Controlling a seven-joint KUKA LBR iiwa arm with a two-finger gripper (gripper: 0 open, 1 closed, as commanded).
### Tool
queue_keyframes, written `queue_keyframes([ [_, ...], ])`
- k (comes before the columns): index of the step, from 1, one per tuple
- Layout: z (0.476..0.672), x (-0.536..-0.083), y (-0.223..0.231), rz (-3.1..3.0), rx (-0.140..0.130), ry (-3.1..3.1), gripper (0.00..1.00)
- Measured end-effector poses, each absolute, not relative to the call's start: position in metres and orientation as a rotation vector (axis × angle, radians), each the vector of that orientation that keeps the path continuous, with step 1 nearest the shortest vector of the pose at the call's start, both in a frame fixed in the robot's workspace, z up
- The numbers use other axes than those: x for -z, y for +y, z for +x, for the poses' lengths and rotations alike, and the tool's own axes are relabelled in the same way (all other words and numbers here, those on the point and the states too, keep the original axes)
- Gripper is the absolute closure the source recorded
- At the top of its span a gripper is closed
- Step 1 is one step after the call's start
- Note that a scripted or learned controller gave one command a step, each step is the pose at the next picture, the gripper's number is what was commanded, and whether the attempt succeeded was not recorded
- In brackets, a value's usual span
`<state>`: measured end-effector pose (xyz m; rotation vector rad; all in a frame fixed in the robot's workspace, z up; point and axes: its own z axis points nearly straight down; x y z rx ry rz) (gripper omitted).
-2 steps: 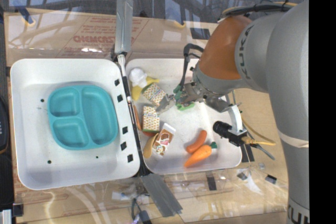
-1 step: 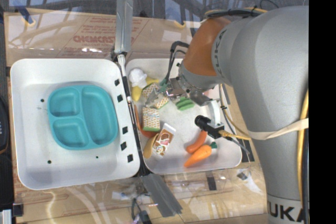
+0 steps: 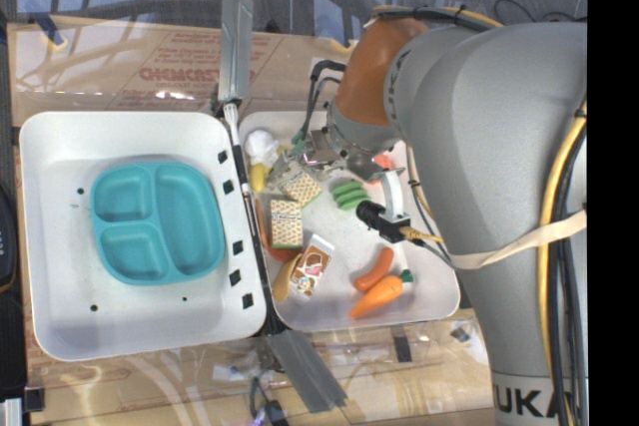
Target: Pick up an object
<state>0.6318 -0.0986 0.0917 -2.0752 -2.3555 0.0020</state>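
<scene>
The right bin (image 3: 439, 299) holds several toy foods. Among them are two checkered crackers (image 3: 288, 223), a small printed carton (image 3: 313, 267), two orange carrots (image 3: 378, 294), a green pod (image 3: 348, 195), a white ball (image 3: 262, 146) and a yellow piece (image 3: 258, 178). My gripper (image 3: 314, 152) hangs low over the bin's upper left part, just above the upper cracker (image 3: 301, 185) and right of the white ball. The wrist and its cables hide its tips, and nothing is visibly held.
A teal divided plate (image 3: 158, 220) lies in the left bin (image 3: 50, 314). A grey ridge (image 3: 246, 214) separates the two bins. The arm's bulky grey body (image 3: 499, 145) covers the right bin's far right side. Cardboard (image 3: 130, 60) lies behind the bins.
</scene>
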Motion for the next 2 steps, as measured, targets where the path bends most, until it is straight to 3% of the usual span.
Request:
queue_keyframes([
  [1, 0.632, -0.102, -0.097, -2.064, -0.004, -2.364, 1.0],
  [2, 0.591, -0.194, -0.066, -2.017, 0.003, -2.409, 1.0],
])
